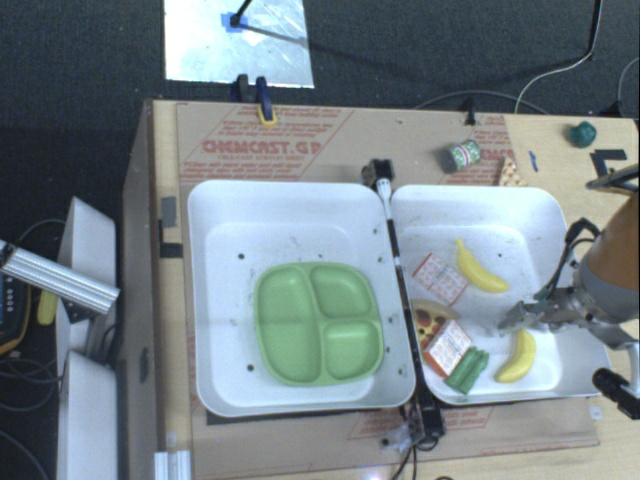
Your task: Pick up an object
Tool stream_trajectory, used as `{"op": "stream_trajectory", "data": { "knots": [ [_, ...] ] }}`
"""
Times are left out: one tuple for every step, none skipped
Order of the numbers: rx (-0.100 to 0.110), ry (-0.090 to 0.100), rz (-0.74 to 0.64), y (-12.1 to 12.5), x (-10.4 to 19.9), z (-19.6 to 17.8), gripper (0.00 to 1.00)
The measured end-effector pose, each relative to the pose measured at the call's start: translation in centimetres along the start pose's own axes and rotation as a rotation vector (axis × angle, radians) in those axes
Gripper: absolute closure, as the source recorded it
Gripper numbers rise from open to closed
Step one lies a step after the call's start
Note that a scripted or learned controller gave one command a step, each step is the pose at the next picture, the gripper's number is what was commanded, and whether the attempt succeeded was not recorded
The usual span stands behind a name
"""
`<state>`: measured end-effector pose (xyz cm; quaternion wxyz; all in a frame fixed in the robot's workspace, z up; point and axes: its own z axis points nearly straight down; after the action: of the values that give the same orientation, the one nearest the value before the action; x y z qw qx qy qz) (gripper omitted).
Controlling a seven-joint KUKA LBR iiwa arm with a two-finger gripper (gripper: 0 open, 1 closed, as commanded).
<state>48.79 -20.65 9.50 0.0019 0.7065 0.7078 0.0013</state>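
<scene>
Colours in my two white bins

I am seeing a pale green divided plate lying in my left bin, while two yellow bananas, red-and-white patterned cards and a dark green block are sitting in my right bin.

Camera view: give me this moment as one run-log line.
arm: over right bin | gripper: low, beside lower banana | grasp: none seen | other banana: mid-bin | left bin: green plate
</scene>
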Motion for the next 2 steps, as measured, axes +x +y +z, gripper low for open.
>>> {"op": "stream_trajectory", "data": {
  "knots": [
    [-0.001, -0.001, -0.002, 0.1, 2.4, -11.8, 0.00],
    [0.006, 0.001, 0.001, -0.2, 0.0, -0.8, 0.00]
  ]
}}
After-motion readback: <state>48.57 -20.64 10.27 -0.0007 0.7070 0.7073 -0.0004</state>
